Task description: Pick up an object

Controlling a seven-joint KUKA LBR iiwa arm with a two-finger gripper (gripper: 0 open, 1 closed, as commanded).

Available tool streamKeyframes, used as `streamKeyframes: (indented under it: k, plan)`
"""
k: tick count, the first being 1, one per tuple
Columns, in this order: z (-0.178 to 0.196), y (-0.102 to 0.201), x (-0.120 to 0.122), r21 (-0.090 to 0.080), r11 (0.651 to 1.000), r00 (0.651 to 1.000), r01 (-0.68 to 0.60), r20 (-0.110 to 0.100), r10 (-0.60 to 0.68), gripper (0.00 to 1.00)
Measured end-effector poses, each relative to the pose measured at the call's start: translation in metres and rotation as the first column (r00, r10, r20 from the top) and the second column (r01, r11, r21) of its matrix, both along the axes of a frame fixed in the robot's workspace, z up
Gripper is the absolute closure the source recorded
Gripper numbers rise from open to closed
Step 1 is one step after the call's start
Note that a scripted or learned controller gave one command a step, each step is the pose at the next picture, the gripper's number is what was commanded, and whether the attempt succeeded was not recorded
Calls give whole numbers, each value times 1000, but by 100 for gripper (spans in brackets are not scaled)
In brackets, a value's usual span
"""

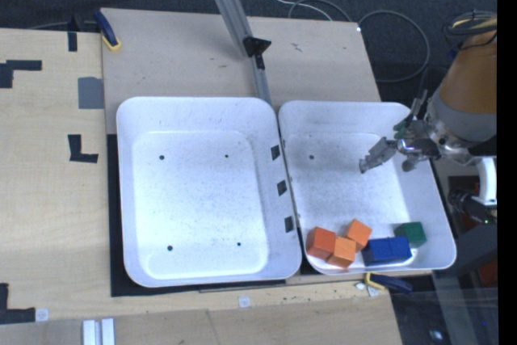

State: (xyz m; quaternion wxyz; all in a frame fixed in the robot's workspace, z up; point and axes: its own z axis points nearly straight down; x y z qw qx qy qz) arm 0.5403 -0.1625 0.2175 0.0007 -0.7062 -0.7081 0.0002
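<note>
My end effector [386,155] hangs spread and bare above the right bin [339,121], well behind the blocks [363,242] crowded against its front wall, where a descent could jam on neighbours.

Blocks [355,244] cluster at the right bin's [323,125] near edge; the claw [386,157] hangs above its middle, seemingly not touching.

Orange blocks [339,242], a blue block [387,251], a green block [414,233], white bins [137,125].
</note>
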Motion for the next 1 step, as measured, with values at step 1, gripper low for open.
streamKeyframes:
  k: [1]
  plan:
    - [-72,-4,-24,1,1000,1000,3,-9,-3,0]
